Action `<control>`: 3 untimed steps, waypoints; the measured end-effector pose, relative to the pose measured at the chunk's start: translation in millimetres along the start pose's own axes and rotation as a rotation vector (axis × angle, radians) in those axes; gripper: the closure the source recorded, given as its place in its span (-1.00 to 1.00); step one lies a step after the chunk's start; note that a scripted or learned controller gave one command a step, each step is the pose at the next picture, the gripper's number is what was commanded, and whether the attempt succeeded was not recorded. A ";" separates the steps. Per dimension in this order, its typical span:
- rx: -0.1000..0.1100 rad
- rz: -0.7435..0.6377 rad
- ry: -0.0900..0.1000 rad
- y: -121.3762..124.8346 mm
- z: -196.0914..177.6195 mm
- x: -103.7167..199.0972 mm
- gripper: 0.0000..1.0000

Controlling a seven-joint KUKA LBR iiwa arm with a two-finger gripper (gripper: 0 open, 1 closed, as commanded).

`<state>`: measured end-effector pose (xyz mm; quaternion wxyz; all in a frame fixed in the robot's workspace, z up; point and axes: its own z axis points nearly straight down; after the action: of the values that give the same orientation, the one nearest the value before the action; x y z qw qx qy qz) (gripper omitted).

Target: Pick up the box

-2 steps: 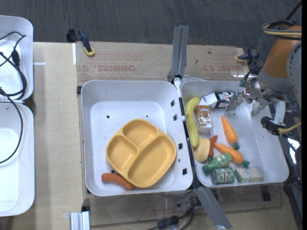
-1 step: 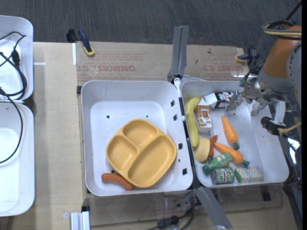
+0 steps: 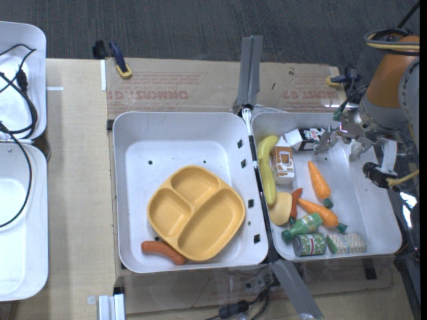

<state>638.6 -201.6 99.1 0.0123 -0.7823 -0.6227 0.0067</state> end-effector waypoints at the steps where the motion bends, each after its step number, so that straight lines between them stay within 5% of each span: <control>1: 0.000 0.000 0.000 0.0 0.0 0.0 -1.00; 2: 0.000 0.000 0.000 0.0 0.0 0.0 -1.00; 3: -0.029 -0.015 -0.007 10.5 -87.0 -1.5 -1.00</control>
<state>650.8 -206.3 185.8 -0.0011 -0.7776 -0.6288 0.0002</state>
